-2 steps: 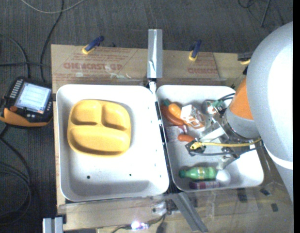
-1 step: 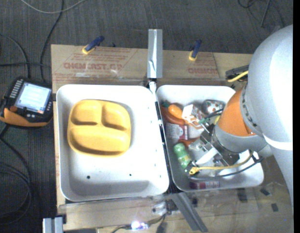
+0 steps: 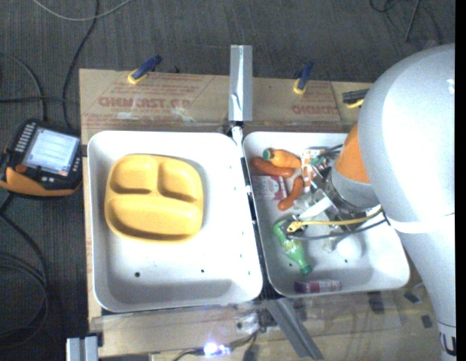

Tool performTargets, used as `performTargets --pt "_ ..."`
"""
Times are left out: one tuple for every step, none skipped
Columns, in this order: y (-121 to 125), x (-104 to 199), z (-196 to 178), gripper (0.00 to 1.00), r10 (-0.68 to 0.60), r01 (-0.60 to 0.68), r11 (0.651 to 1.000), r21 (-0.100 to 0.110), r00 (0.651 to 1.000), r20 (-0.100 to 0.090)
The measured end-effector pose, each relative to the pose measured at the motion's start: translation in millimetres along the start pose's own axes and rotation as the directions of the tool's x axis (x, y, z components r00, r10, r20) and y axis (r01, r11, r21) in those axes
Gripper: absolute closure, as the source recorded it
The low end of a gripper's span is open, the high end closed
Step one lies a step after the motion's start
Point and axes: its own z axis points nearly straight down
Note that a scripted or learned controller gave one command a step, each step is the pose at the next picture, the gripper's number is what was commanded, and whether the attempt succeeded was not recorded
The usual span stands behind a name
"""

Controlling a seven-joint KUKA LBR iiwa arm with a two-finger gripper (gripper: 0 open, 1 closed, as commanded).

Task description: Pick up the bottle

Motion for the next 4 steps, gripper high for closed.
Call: performTargets --pt "17 20 1 0.00 0.246 -0.246 0.969 -0.001 0.969 0.002" --pt "-77 -4 -94 0.00 0.267 -0.267 0.964 0.001 0.964 0.006" --pt "-7 -18 0 0.00 0.270 -0.270 0.963 -0.002 0.963 -0.007" --pt "-7 -19 -9 1.00 0.269 -0.269 0.963 -0.001 0.963 -0.002"
